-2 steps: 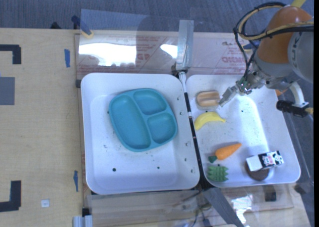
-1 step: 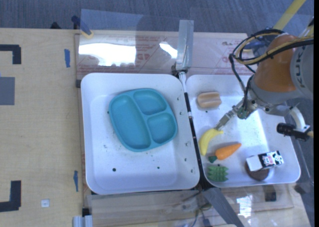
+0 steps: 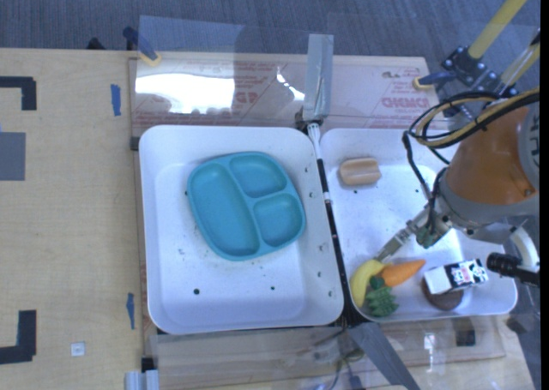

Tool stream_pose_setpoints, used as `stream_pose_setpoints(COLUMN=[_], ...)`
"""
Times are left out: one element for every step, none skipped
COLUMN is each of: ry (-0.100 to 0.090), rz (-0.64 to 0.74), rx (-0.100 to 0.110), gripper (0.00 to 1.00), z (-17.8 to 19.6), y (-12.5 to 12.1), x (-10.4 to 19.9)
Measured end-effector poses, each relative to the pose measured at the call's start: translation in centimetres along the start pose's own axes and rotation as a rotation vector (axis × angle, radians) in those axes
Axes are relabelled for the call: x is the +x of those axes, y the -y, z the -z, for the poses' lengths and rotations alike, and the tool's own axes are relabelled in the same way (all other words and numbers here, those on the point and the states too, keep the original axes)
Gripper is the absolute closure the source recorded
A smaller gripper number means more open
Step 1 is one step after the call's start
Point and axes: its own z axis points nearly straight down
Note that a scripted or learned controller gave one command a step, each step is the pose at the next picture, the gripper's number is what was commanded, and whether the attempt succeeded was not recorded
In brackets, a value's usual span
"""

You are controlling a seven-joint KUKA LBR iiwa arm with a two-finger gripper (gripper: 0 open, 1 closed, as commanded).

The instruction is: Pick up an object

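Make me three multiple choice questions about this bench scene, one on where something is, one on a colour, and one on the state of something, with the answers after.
1. Where is the plate?
A. left bin
B. right bin
C. on the wood

2. What colour is the carrot?
A. purple
B. orange
C. white

3. How does the bread roll lie?
A. held by the end effector
B. stacked on the banana
C. alone, apart from the other food

Answers:
1 A, it sits in the left bin.
2 B, its body is orange.
3 C, it lies at the right bin's far end, away from the banana and the end effector.
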Motion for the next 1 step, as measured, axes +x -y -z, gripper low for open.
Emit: stream_pose_setpoints(ry=[0.003], rz=[-0.13], rx=[0.0], gripper=[0.0], z=[0.0], y=[5.58], x=[-0.37])
